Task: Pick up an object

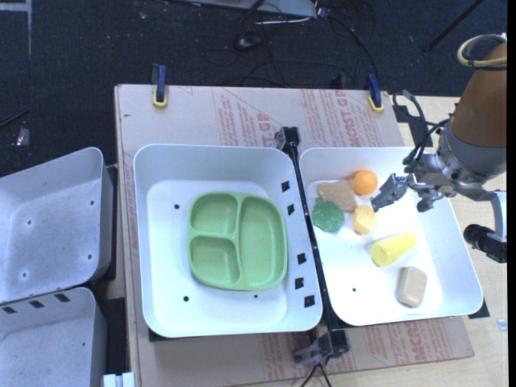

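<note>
— How far along can the pick be judged?

— It is judged as not yet made. The gripper (pixel 407 190) is seen at the right of the frame, over the upper part of the right bin (pixel 451 248), with its two fingers spread wide and nothing between them.

— Where are the candidate objects found?

— All are left lying in the right bin. An orange ball (pixel 364 181) and a tan piece (pixel 337 193) are seen just left of the gripper; a green leafy item (pixel 327 214) and a small yellow piece (pixel 364 218) lie below them. A yellow cylinder (pixel 393 248) is placed near the centre, and a beige block (pixel 411 286) toward the lower right.

— And the left bin?

— A green divided tray (pixel 239 241) is held there; it is untouched.

— What is left?

— The descent, the closing on one object and the lift are all judged outstanding
</note>
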`<act>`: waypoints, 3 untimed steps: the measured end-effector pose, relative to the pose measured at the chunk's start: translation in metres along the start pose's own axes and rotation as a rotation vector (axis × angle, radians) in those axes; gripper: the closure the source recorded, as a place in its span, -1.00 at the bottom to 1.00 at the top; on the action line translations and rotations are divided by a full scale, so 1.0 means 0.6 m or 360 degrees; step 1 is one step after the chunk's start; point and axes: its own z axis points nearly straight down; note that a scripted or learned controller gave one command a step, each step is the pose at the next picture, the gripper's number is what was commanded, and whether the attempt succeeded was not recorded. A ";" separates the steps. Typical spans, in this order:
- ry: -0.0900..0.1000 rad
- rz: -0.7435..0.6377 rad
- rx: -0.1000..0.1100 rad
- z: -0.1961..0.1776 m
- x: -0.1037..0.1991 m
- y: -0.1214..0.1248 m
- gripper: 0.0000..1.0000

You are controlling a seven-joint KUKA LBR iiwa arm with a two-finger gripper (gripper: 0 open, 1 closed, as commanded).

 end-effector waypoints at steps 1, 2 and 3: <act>-0.0002 -0.0004 -0.0019 -0.011 0.001 0.004 -1.00; -0.0002 -0.0001 -0.0015 0.088 -0.013 0.002 -1.00; -0.0001 -0.0003 -0.0015 0.185 -0.002 0.013 -1.00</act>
